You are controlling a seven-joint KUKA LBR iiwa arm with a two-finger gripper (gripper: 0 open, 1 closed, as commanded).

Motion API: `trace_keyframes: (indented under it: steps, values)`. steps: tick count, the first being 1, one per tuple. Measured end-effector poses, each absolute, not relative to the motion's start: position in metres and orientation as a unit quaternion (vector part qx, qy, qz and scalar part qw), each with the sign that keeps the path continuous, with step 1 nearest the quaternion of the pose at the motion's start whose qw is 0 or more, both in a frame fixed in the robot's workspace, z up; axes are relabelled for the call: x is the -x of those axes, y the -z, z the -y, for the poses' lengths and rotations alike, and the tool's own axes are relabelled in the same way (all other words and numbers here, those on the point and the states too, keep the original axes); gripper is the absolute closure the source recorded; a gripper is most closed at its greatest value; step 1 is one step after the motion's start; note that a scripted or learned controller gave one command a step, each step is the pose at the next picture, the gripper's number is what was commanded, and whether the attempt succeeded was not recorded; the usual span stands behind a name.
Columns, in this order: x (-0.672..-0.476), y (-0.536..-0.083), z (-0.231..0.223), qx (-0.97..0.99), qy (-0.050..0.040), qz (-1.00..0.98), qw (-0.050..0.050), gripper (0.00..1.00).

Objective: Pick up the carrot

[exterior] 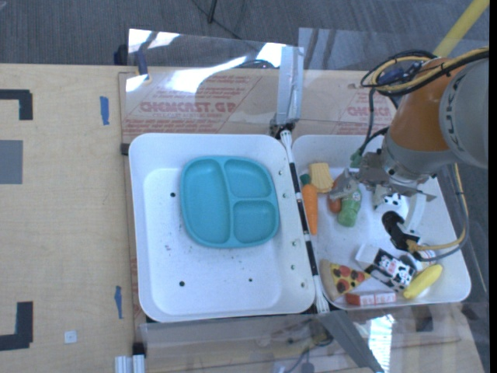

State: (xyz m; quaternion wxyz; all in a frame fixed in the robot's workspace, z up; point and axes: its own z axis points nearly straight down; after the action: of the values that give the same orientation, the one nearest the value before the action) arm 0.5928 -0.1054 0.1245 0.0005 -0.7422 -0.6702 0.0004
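The carrot (310, 206) lies at the right bin's (458, 282) left edge, pincer (348, 189) just beside it.

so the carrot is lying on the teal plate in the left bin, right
Not quite. The camera view shows the carrot lying in the right bin, close against its left wall, just below a yellow toy piece. The teal plate is in the left bin, as you say, but the carrot is not on it.

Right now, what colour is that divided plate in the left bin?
The three-compartment plastic plate is turquoise blue, plain in the overhead camera view.
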Motion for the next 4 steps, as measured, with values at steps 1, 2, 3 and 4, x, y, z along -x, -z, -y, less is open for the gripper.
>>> trace_keyframes:
  steps: [1, 2, 3, 4]
  values:
    - [-0.515, -0.090, 0.100, 0.624, 0.0037, 0.781, -0.005, 0.00]
    - [-0.515, -0.090, 0.100, 0.678, 0.0053, 0.735, -0.007, 0.00]
    - [-0.540, -0.089, 0.096, 0.736, 0.0025, 0.677, -0.004, 0.00]
    - [-0.597, -0.089, 0.097, 0.669, 0.0014, 0.743, -0.005, 0.00]
